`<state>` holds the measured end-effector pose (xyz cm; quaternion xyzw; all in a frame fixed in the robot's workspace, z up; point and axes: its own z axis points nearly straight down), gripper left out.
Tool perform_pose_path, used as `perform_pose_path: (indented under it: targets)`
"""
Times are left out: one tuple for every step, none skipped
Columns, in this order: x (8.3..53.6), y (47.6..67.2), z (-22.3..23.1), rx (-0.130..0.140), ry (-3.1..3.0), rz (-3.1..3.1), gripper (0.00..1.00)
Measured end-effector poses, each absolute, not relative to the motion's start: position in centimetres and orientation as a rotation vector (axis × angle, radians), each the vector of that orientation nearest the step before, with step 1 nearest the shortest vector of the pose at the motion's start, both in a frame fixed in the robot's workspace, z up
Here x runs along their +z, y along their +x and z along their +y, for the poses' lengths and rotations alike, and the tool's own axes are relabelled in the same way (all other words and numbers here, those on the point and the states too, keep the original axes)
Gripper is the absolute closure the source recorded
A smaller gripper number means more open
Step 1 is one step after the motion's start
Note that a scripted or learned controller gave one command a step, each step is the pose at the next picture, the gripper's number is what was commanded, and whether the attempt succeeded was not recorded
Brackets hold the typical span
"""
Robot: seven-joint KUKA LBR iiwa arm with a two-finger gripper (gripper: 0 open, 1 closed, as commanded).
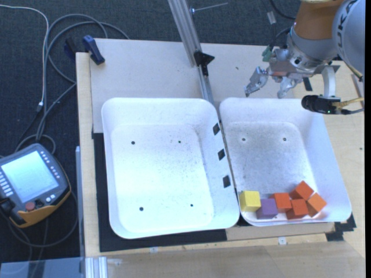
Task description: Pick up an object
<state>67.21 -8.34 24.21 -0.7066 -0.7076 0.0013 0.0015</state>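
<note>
While the blocks sit bunched at the lower right of the right bin, the gripper hovers upper right, fingers spread, holding nothing.

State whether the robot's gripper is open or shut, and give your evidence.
Open: the gripper hangs above the right bin's far rim, fingers spread with bare bench between them.

The pale wooden surface carries two shallow white bins side by side, touching along their inner rims. The left bin and the right bin sit toward the near edge. A blue clamp grips the far-left corner.
</note>
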Motion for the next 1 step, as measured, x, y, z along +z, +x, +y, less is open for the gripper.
perform_pose_path:
  targets:
    - [13.45, 67.65, -10.37, 0.011, -2.218, -2.214, 0.00]
